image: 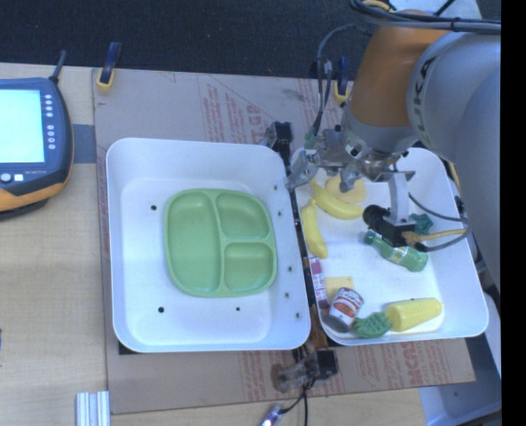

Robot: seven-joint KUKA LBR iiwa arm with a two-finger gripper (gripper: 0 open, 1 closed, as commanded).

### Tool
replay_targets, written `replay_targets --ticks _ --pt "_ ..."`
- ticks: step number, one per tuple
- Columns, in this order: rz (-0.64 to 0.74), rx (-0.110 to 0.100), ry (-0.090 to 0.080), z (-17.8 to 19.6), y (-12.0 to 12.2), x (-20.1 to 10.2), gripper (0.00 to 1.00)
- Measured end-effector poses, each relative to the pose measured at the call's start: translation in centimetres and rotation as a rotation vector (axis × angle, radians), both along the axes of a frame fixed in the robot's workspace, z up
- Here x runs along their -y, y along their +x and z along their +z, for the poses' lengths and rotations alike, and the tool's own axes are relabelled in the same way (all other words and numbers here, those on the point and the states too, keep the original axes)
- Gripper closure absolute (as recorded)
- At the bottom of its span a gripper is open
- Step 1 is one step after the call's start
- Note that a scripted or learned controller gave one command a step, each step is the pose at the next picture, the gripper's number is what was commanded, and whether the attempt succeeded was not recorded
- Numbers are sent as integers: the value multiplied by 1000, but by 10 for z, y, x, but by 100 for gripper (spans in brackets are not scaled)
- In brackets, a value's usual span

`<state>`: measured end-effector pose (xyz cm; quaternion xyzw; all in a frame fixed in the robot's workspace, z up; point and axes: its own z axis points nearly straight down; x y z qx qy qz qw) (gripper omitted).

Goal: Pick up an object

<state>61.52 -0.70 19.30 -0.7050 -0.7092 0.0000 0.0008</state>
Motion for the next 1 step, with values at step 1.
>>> replay_targets --ticks 1 --pt "-4 -1 -2 -1 11 46 0"
